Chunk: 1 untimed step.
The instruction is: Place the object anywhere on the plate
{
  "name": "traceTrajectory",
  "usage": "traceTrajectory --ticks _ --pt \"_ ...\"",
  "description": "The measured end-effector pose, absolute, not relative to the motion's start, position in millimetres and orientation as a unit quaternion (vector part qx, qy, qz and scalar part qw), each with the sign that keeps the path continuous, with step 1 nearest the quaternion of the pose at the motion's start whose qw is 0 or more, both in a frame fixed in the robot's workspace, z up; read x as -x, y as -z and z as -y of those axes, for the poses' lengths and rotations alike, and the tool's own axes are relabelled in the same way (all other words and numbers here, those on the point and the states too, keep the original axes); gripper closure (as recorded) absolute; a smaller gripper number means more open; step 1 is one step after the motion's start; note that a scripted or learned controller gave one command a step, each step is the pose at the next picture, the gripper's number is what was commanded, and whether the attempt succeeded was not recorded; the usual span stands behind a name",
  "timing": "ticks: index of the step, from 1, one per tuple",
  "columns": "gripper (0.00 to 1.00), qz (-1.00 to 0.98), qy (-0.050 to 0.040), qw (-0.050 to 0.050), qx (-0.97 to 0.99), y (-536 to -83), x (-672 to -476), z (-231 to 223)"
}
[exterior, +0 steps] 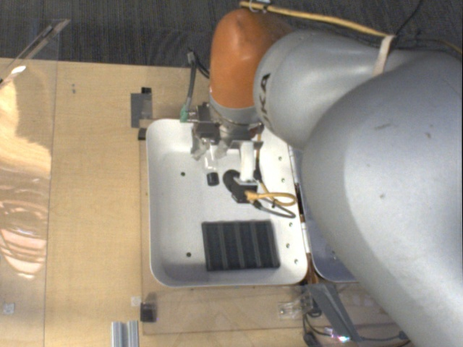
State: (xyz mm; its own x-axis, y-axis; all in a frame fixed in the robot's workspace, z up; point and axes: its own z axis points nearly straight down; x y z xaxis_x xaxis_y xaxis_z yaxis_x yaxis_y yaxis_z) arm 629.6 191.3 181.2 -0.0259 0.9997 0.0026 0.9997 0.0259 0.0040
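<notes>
Pincer (208, 157) hangs pointing down into the white bin (163, 215). From this angle I can't tell if it's clenched or released.

Right under its tip is a small black block (212, 178), which I take to be the object. Whether it's gripped, touched or just lying on the bin floor, I can't say. The black ribbed plate (239, 244) lies well apart from the pincer, further down the view in the same bin.

What could go wrong, as I judge it: the block is small, so a slightly off close could nudge it away or catch only a corner — then it drops on the way over. The ribs could also leave it sitting tilted.

Writing: just a dark mark on the grey arm (347, 121) above the pincer — unreadable. No readable labels on bin, plate or block.
</notes>
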Motion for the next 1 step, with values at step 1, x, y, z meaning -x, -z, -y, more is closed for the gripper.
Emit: traceTrajectory --ticks 1 --pt "1.0 -0.822 -0.0024 0.001 -0.57 -222.8 -570.5 -234.4"
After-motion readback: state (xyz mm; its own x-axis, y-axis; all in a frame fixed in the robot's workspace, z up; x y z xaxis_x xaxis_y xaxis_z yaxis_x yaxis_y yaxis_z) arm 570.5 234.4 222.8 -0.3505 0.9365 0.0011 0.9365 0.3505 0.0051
